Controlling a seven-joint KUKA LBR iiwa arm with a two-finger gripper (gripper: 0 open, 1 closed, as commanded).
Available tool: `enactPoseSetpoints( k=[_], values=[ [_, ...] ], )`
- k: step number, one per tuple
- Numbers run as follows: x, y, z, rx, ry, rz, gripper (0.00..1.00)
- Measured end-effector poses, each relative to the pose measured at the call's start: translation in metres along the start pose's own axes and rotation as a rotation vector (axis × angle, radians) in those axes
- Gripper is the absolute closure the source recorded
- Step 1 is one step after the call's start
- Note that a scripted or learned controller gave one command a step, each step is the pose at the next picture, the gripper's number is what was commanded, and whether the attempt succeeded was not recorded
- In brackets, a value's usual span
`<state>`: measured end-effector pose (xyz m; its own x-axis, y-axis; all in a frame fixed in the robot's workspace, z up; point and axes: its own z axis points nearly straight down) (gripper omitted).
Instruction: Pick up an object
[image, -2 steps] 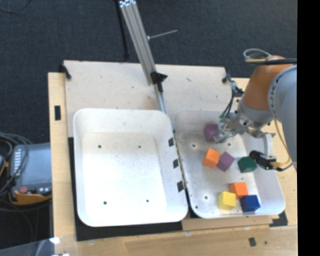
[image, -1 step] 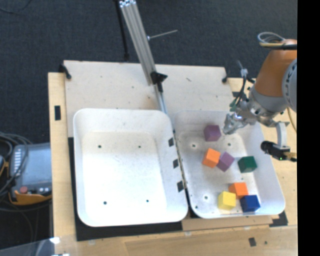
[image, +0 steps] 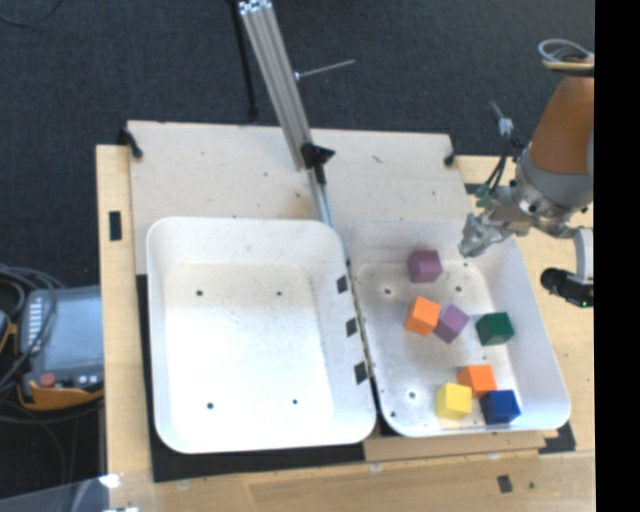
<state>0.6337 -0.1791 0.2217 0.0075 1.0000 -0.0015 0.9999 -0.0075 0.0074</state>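
From my remote seat I see the gripper (image: 474, 241) poised over the far right corner of the right bin (image: 535, 300), holding nothing; whether it is open or closed I cannot tell. Nearest is a purple cube (image: 425, 265), just beside it and standing apart from its neighbours. Farther out, an orange cube (image: 423, 315) touches a second purple cube (image: 452, 323), with a green cube (image: 494, 327) near. I'd take the lone purple one: centre above it, square to its faces, descend straight.

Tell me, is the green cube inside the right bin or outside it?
Inside. The green cube lies on the floor of the right bin, within its rim, near a purple cube.
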Motion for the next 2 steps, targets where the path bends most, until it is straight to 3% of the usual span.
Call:
enactPoseSetpoints(
  k=[1, 2],
  values=[
    [-0.002, 0.001, -0.038, 0.001, 0.000, -0.006, 1.00],
    [0.046, -0.008, -0.044, 0.007, 0.003, -0.014, 1.00]
  ],
)
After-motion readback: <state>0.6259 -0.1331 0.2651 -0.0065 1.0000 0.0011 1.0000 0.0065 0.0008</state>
